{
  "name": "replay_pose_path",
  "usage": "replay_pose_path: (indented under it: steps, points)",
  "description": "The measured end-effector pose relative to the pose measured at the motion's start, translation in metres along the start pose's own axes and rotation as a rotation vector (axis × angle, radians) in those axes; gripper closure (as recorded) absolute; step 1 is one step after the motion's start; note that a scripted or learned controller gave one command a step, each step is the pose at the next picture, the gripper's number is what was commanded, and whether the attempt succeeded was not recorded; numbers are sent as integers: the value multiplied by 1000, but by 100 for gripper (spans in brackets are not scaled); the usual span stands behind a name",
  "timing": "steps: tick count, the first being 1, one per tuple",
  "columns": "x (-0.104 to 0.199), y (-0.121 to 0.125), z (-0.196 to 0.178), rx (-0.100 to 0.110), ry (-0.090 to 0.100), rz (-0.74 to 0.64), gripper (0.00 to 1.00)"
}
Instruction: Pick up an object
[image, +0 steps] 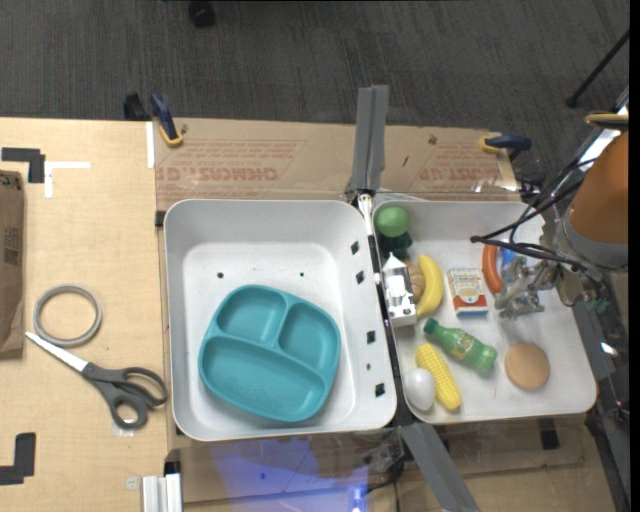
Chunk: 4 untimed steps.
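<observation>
camera view | room: left bin (190, 300) holds only a teal divided plate (270, 350), open floor around it; right bin (570, 400) crowded | gripper (520, 295) near right bin's right wall, finger state cannot tell | objects: small carton (467, 293) just left of gripper, brown egg-like ball (527, 366) below it, banana (430, 284) farther left

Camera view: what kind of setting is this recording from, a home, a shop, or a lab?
Most likely a robotics lab bench. Two white bins sit on clamped cardboard, the right one full of toy food like a banana and corn, with the gripper above it.
</observation>
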<state>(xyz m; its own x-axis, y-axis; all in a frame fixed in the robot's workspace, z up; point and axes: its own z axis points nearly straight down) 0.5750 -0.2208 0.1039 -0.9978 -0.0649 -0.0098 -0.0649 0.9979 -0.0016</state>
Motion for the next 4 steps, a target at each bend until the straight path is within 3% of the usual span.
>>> replay_pose_path:
  steps: [1,2,3,4]
  points:
    - [0,0,0,0,0,0,0]
    - [-2,0,-11,2,-5,-2,100]
    - [-2,0,-11,1,-5,-2,0]
    - [9,-1,11,-2,6,88,0]
